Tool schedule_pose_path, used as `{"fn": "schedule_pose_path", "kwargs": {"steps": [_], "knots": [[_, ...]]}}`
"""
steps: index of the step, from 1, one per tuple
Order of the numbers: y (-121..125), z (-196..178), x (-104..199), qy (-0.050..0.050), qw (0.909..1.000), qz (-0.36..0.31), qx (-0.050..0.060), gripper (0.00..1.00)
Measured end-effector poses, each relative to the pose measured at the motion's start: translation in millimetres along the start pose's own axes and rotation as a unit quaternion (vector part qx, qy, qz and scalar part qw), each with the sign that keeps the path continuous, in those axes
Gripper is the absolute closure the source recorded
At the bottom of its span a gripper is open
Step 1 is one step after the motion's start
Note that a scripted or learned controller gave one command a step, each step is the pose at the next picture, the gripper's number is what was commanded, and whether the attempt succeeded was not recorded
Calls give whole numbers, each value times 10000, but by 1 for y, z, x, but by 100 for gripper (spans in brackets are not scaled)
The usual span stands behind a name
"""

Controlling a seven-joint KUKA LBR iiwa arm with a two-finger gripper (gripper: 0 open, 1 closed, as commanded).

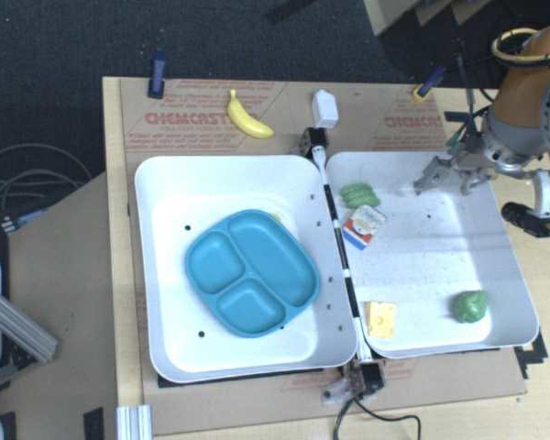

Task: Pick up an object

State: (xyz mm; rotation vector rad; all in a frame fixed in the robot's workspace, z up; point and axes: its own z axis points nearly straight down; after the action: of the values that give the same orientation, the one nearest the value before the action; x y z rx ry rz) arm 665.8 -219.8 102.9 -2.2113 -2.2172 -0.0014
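The arm is reaching in from the right, and its pincer [449, 174] is hanging over the far edge of the right bin [495, 246], near that bin's upper rim. Whether the pincer is released or clenched, I cannot tell from this angle; nothing is showing between its tips.

4 candidates are lying in the right bin: a green lump [358, 194] and a small printed packet [362, 225] close to the divider, a yellow cheese-like block [381, 319] at the near corner, and a green ball [470, 306] toward the near right. They are sitting well apart, which is leaving room for a clean descent on any 1.

The left bin [165, 246] is carrying a blue divided plate [249, 271]. A yellow banana [247, 117] is resting on the worktop [128, 154] beyond the bins.

Judging by position, the green lump is looking like the nearest target.
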Motion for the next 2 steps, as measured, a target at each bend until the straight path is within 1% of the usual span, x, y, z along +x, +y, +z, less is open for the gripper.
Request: {"fn": "schedule_pose_path", "kwargs": {"steps": [1,2], "knots": [[-57,-36,92,-30,10000,2,-29,0],[-63,16,122,-49,10000,14,-62,0]]}}
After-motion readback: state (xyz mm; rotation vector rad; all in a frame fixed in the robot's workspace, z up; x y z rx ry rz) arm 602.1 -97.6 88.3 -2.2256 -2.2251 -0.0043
